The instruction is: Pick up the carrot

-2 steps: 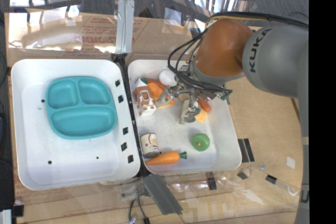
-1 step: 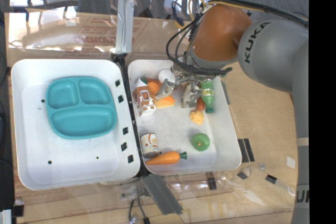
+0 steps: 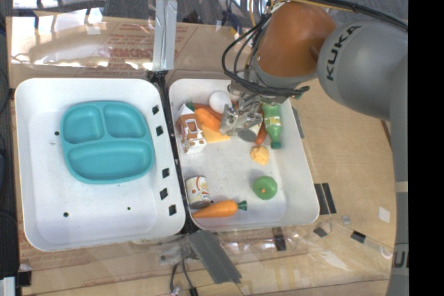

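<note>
Orange carrot plain at bin front; hand cluttered, grip state unclear.

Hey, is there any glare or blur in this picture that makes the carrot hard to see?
Camera view: the carrot is sharp and evenly lit by the right bin's near wall; glare only streaks the clear sheet behind the bins; the hand looks slightly soft.

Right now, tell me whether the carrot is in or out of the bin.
In. The carrot lies flat against the right bin's near wall, untouched.
</note>
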You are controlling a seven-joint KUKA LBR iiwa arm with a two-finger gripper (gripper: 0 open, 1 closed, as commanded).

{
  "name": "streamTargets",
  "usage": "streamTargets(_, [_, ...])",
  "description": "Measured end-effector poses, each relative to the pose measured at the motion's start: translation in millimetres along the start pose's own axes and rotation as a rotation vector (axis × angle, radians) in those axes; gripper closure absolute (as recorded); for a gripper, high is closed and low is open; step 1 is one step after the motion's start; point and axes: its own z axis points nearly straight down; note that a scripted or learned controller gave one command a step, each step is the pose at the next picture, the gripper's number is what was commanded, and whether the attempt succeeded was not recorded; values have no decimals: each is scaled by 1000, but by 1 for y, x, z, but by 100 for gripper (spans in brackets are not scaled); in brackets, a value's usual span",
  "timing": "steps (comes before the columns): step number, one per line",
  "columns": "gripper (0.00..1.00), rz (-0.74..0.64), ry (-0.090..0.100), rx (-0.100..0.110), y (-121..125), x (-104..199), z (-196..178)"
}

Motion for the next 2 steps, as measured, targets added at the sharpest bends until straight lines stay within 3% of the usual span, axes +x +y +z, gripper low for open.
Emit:
streamTargets(1, [0,0,0,-1,0,0,0])
streamTargets(2, [0,31,9,4,35,-24,10])
